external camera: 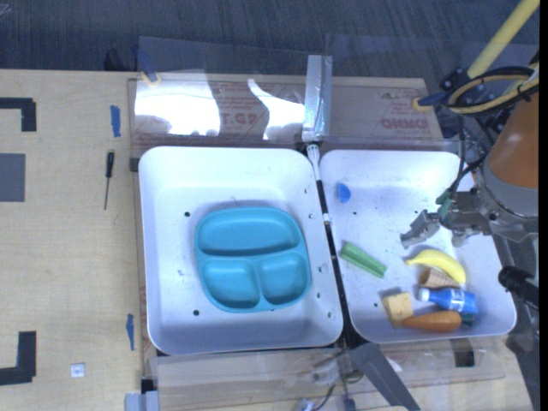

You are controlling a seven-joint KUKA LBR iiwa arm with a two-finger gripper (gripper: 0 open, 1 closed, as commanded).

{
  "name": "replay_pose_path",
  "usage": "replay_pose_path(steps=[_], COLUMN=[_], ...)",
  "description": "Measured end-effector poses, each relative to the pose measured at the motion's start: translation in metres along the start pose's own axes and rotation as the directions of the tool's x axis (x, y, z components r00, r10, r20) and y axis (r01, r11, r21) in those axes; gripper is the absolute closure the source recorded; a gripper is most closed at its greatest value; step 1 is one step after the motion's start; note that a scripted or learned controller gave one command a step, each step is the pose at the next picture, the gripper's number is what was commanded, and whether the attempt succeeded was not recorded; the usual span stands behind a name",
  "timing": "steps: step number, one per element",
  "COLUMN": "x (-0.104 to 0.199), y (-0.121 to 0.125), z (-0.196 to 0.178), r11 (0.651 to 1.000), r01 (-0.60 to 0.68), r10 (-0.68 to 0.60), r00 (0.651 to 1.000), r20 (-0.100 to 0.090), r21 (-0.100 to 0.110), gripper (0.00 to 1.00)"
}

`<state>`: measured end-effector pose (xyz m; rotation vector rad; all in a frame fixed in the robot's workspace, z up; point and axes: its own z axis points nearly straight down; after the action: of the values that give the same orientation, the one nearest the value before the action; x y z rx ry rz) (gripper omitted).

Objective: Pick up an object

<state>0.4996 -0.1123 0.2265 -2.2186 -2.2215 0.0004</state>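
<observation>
White right bin [377, 165] hosts tool [421, 228] above banana [438, 264].

Two shallow white bins are sitting side by side: the left bin [163, 187] and the right bin [377, 174]. One blue divided tray [252, 257], with three compartments, is lying in the left one. The right one is holding seven small things: one blue ball [342, 193] at eleven o'clock, one green stick [363, 259], one banana [438, 262], one tan wedge [437, 277], one blue-and-white bottle [449, 299], one tan block [396, 306] and one carrot [432, 321] at five o'clock.
</observation>
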Motion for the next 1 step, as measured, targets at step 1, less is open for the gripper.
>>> replay_pose_path(steps=[1], x=[0.0206], y=[-0.0186], z=[0.1372], r11=[0.994], r01=[0.113], r10=[-0.113], r00=[0.994], r20=[0.002], r21=[-0.006], gripper=[0.0])
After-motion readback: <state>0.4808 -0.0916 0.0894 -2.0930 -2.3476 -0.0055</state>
